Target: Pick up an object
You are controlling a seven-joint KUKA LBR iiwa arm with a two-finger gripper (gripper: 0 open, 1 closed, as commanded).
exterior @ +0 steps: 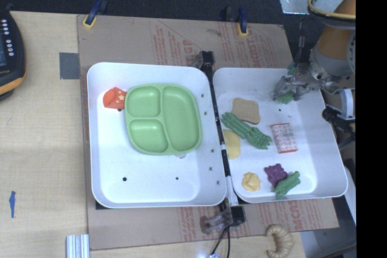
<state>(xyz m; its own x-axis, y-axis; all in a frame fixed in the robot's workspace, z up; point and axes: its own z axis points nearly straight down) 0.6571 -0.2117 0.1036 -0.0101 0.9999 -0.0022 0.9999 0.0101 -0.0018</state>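
My gripper hangs low over the back right part of the right bin. A small green thing shows right at its tip; whether it is gripped I cannot tell. Spread through that bin are a tan slice, a long green vegetable, a yellow piece, a red-and-white packet, a small yellow lump, a purple toy and a green toy. In the left bin sit a green divided plate and a red piece.
The arm's orange band and cables stand at the right edge above the bin. A black-and-orange pendant lies at the far left. A tan curled object rests on the cardboard in front of the right bin. Clamps hold the cardboard's back edge.
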